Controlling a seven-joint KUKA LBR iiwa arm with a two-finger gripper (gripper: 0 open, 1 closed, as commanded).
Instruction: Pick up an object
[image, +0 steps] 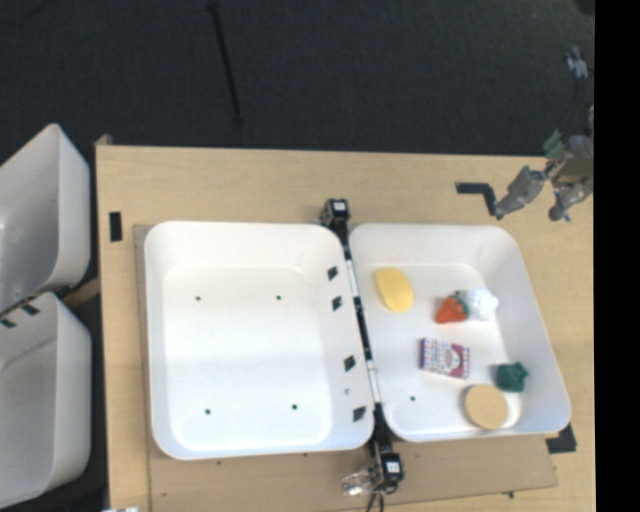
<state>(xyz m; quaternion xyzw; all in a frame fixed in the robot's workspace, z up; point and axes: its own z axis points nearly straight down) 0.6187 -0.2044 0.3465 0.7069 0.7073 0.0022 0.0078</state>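
down at the six o'clock edge, the right bin (535, 300) holds everything worth grabbing: a tan round disc (487, 407) sits nearest, at about five o'clock in the bin, with a dark green lump (512, 376) just beside it. moving up, a small purple carton (444, 358) lies flat near the bin's centre. further on, a red-orange toy (451, 309) touches a white crumpled piece (483, 303) at three o'clock, and a yellow oval, lemon-like (394, 290), rests toward eleven o'clock. the left bin (160, 330) sits alongside, clipped to its neighbour along the shared seam, likely so neither slides. farthest off, at one o'clock beyond the bin's corner, the gripper (556, 185) hangs over bare bench, well apart from every object; whether the claw is released or clenched, cannot tell. nothing picked yet, i'd judge
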